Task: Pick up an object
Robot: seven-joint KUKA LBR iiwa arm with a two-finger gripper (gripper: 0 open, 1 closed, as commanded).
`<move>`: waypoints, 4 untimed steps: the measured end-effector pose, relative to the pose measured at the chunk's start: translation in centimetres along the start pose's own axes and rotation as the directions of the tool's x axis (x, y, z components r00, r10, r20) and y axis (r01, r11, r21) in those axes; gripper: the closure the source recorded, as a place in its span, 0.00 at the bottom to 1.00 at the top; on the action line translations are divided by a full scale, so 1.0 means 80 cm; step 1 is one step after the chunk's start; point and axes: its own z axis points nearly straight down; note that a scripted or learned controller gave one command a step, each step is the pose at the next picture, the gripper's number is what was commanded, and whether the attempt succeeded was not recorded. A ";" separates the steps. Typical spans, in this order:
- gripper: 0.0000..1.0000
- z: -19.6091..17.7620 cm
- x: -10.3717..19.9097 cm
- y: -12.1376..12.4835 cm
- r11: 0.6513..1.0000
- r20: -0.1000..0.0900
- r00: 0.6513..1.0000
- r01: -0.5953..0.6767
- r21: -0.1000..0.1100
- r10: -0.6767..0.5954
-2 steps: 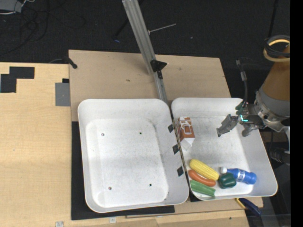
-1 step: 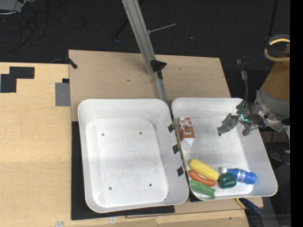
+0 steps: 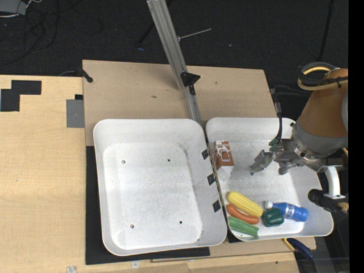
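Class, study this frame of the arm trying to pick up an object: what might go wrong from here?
1. The corn, carrot, green piece and blue bottle crowd together; a grasp may jostle neighbours.
2. They lie near the right bin's rim, so fingers may hit it.
3. The gripper hangs apart from them and may close on nothing.
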 end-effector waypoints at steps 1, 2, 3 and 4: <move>0.00 0.071 0.013 -0.007 1.000 -0.001 1.000 -0.001 0.000 0.001; 0.00 0.111 0.013 -0.007 1.000 0.002 1.000 -0.002 -0.008 0.002; 1.00 0.098 0.012 -0.007 1.000 0.000 1.000 -0.009 -0.007 0.009; 1.00 0.037 0.000 0.000 1.000 0.003 1.000 -0.007 -0.011 0.007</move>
